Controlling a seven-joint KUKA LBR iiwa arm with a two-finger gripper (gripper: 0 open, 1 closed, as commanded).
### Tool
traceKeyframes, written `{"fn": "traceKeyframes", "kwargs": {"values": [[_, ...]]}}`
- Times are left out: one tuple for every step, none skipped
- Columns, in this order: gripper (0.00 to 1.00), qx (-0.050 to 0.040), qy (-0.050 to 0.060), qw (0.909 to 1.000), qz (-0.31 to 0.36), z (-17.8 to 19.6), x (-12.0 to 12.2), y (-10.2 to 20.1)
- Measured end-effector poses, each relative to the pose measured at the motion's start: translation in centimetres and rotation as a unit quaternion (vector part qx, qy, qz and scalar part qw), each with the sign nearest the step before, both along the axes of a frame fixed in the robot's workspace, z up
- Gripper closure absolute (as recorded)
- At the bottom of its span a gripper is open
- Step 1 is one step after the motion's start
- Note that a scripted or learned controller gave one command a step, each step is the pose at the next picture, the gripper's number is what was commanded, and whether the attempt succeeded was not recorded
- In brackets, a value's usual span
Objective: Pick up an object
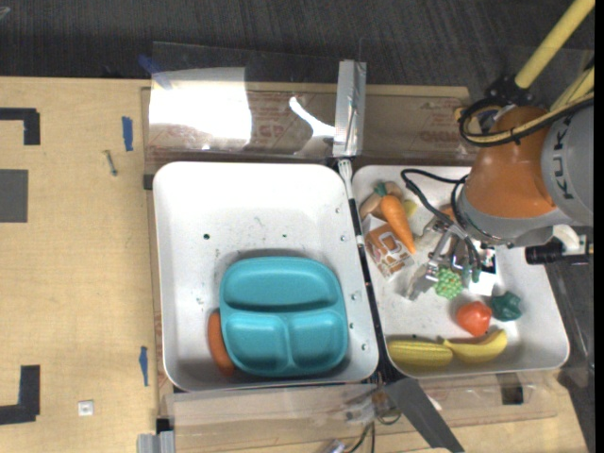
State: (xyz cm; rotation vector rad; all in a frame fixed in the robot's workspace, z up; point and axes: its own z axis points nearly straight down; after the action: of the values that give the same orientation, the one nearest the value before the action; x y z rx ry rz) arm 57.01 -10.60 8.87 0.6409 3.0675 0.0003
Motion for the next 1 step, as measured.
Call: {"fn": "traceKeyframes", "kwargs": {"values": [[0.0, -0.0021, 0.014, 0.9988, 0.047, -0.14, 4.98, 0.17]]}}
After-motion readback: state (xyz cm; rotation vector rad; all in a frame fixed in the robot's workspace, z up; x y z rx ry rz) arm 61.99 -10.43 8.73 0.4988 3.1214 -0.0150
